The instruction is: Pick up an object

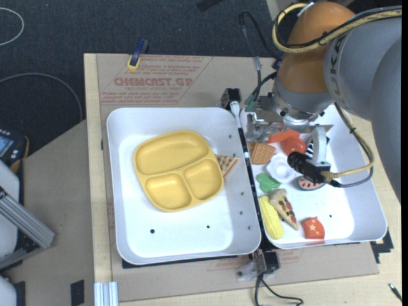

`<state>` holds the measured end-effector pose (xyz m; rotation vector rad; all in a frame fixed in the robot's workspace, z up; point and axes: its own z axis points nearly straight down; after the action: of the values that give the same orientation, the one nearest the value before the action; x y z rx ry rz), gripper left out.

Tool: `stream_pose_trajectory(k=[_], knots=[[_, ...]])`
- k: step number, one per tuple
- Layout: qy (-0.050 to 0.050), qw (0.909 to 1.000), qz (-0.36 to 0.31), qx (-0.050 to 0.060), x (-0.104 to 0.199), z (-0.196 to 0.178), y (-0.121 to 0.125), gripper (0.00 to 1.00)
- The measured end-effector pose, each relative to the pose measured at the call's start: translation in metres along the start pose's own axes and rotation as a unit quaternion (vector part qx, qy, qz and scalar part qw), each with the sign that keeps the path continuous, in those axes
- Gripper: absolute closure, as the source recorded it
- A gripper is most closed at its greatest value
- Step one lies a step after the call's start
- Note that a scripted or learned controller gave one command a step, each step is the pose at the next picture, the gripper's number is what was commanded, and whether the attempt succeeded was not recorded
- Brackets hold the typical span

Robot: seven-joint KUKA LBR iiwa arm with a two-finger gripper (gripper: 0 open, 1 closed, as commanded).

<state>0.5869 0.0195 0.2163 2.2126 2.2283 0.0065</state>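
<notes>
Here, two white bins (121,190): one yellow tray (177,169), one corn cob (271,217)

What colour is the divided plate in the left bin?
Yellow, the divided plate, seen in the camera view.

Both bins look like smooth white plastic with a soft sheen: the left bin (127,222) and, at its 3 o'clock, the right bin (357,215). The yellow divided tray (178,169) is smooth, slightly glossy plastic. The toy corn (270,217) and tomato (312,228) look like shiny plastic. The board (159,78) under the bins is matt brown cardboard with red print. The arm's orange band (312,43) is glossy, and the floor (76,18) is dark, rough carpet.
</notes>
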Motion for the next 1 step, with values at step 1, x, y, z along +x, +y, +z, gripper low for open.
stream_pose_trajectory(k=[1], knots=[[0.0,1.0,0.0,-0.001,0.0469,-0.0083,0.043,1.0]])
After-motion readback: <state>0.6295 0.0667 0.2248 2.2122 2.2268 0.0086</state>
